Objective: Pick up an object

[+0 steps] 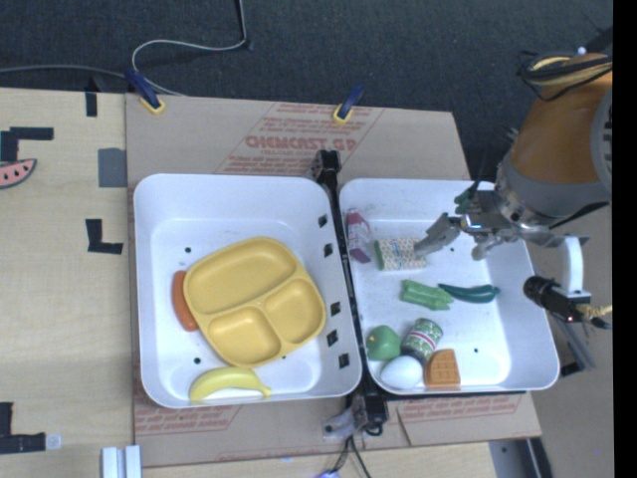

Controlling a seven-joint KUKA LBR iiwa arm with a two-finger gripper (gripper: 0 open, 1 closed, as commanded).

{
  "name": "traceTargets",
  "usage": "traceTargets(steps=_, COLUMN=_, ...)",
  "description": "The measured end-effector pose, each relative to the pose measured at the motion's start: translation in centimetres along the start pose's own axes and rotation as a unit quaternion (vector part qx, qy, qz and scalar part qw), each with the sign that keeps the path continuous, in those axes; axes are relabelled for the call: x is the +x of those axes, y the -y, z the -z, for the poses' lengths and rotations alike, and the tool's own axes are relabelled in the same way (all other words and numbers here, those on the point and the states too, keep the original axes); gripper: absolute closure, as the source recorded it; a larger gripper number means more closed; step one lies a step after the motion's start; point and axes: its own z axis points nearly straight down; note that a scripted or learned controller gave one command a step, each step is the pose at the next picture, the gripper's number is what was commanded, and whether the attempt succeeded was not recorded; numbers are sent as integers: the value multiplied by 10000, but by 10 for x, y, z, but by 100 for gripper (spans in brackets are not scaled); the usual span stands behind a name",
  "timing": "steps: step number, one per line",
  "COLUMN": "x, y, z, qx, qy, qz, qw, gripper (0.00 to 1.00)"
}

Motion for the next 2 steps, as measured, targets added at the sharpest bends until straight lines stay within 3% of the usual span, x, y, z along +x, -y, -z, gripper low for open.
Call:
traceTargets(steps=1, x=-34, y=26, z=-152, qx=-9, qy=2, qz=-9, qw=10000, gripper=0)
traceTargets(steps=2, x=-35, y=25, z=-142, qx=-27, qy=15, qz=-12, qw=10000, gripper=100)
